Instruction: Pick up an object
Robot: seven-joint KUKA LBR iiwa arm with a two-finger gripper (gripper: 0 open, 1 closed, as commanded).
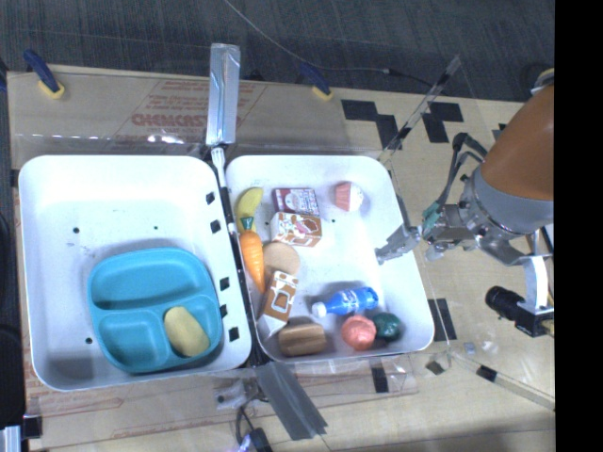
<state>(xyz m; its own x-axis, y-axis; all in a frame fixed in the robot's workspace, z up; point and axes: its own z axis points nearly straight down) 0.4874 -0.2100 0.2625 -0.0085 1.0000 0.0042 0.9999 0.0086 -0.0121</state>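
While toys crowd the right bin (400,295), the gripper (394,249) hangs over its rim — empty (grip state unclear).

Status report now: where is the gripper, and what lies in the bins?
Gripper at right bin's right rim, nothing between its fingers. Bottle, carrot, banana untouched. Yellow potato on blue tray, left bin.

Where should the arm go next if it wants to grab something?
Probably a short move left and down. The gripper sits at the right bin's right rim with nothing seen between its fingers, and the blue bottle lies just below and left of it, with some bare floor above it.
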